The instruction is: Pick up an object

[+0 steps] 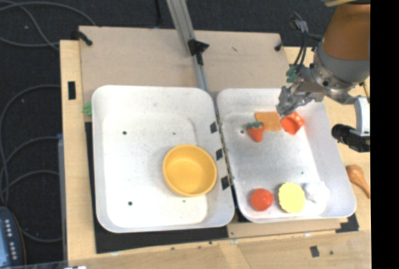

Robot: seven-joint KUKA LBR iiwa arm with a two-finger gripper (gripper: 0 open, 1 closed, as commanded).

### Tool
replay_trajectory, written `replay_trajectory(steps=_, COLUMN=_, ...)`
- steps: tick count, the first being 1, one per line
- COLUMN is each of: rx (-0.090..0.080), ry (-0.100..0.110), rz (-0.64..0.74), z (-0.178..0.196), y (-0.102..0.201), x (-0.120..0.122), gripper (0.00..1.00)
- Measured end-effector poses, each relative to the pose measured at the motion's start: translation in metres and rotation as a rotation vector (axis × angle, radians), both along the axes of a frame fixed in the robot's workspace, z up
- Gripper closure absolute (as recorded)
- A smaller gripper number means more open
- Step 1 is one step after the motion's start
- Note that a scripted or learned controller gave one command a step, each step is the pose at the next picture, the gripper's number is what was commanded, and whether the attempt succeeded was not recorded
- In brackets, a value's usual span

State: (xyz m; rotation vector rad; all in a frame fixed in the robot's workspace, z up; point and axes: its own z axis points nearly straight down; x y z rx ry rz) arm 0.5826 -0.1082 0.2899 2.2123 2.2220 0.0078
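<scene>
Hand: the hand point(288, 105) is down over the far part of the right bin point(274, 161), hanging off the grey-and-orange arm point(343, 37) — whether it's apart or together, I cannot tell from up here.
Red piece: a small red object point(292, 123) sits just below the hand's tip, right beside it; contact, I can't call.
Tan piece: a flat orange-tan block point(269, 120) lies just to the hand's left and a touch nearer the camera.
Strawberry-like piece: red with a green top point(255, 132), further left of the hand, beside the tan block.
Near row: a red ball point(262, 199), a yellow round point(291, 197) and a white lump point(317, 191), all well apart from the hand at the bin's near edge.
Left bin: a yellow bowl point(189, 170) in the left bin point(124, 136), far off to the hand's left.
Desk: tan desk point(137, 55) under both bins.
</scene>
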Motion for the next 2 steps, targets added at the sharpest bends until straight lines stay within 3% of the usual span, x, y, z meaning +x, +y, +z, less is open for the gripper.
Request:
replay_trajectory(steps=1, rx=0.0, ry=0.007, rz=0.001, z=-0.011, y=0.046, x=-0.007, gripper=1.0)
replay_trajectory(steps=2, rx=-0.001, ry=0.006, rz=0.001, z=-0.021, y=0.099, x=0.007, gripper=1.0)
